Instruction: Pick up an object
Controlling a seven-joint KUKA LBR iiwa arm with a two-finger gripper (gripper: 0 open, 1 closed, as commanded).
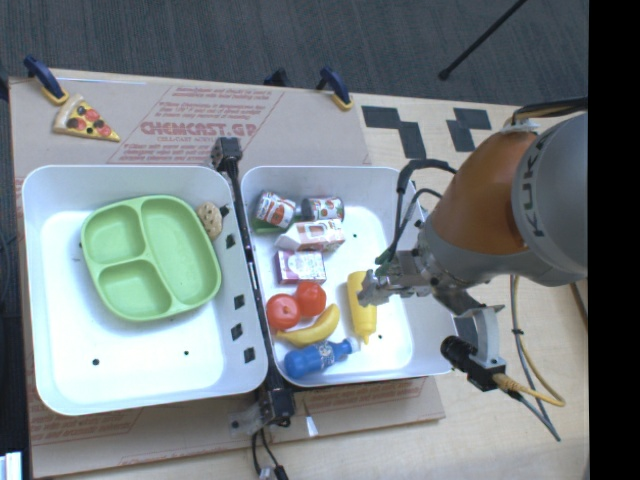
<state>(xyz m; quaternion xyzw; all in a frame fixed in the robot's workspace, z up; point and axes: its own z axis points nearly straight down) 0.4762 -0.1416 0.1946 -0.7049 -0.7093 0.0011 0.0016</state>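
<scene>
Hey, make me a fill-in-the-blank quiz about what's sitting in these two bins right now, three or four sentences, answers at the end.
1. The green tray lies in the ____ bin.
2. The cookie sits beside the tray's ____ corner.
3. The blue bottle lies just below the ____.
4. The gripper is next to the ____ bottle.

Missing words: left; upper right; banana; yellow
</scene>
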